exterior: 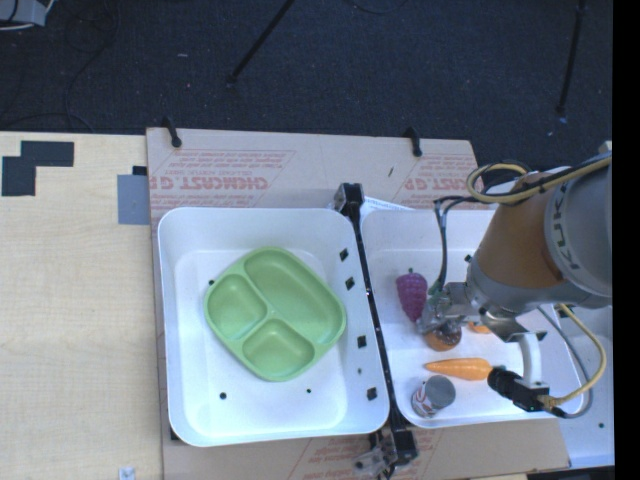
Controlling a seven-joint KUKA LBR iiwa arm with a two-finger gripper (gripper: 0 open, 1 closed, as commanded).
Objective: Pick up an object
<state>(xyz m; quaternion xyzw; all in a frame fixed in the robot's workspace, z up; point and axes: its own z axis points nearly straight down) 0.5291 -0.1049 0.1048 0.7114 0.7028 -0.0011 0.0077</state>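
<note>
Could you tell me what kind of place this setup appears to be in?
Probably a robotics lab bench for grasping trials: two white bins sit on cardboard, toy items like a green divided plate and a carrot lie inside, and a cabled arm's claw reaches in.

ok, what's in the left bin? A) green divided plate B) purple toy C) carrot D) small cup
A: the green divided plate lies in the left bin; the carrot, purple toy and cup lie in the right bin.
</note>
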